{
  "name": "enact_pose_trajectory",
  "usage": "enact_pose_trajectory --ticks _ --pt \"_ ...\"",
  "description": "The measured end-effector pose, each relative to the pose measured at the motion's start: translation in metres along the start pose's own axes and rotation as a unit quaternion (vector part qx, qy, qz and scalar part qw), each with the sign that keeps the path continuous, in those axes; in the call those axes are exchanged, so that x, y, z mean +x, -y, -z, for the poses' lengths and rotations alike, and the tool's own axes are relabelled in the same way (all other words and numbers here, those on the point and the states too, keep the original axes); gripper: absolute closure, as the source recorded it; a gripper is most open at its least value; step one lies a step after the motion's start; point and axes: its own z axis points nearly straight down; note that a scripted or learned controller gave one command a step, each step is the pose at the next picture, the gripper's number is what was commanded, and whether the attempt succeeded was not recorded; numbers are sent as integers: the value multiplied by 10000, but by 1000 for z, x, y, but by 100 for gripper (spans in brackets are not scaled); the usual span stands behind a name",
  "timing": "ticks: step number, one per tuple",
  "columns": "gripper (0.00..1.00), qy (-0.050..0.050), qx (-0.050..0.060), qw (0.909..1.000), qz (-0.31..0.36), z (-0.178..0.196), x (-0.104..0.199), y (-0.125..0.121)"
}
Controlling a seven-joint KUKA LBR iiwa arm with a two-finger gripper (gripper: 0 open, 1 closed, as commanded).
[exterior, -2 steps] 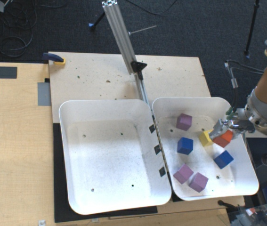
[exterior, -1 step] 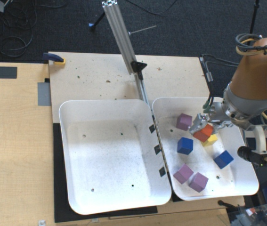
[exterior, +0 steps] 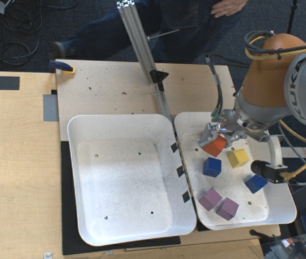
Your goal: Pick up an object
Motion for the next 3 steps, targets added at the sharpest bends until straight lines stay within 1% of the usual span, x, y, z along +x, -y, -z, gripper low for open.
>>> enact_pose_trajectory --ticks 1,2,3 --pt "100 5 4 10000 -4 -3 53 -12" --pt "100 10 7 10000 -8 -21 96 -33" --pt "100 12 -7 10000 -6 -12 145 -57"
